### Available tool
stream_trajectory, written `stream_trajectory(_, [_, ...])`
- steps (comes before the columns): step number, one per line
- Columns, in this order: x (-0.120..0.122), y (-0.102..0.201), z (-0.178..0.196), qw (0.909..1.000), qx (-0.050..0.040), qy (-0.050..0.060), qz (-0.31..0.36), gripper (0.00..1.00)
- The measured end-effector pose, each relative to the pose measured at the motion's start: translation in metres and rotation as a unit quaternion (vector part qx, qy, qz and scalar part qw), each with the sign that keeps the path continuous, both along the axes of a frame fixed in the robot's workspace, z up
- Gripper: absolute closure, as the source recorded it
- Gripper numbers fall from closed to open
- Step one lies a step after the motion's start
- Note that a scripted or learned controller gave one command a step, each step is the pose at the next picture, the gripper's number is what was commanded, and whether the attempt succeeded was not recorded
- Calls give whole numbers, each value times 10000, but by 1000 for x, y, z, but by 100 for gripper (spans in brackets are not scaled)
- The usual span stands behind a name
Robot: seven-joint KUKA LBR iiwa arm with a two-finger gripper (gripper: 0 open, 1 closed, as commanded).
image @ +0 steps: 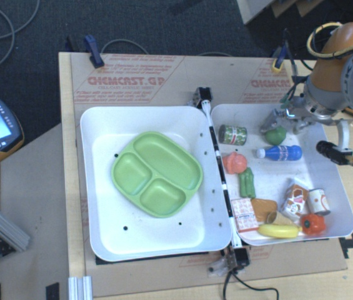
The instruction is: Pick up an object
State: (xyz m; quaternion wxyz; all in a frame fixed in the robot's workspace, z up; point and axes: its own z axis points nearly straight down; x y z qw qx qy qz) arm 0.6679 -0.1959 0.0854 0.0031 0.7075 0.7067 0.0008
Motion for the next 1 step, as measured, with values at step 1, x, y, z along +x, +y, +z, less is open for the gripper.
stream_trajectory(1, [0, 2, 11, 10000, -3, -5, 13, 100])
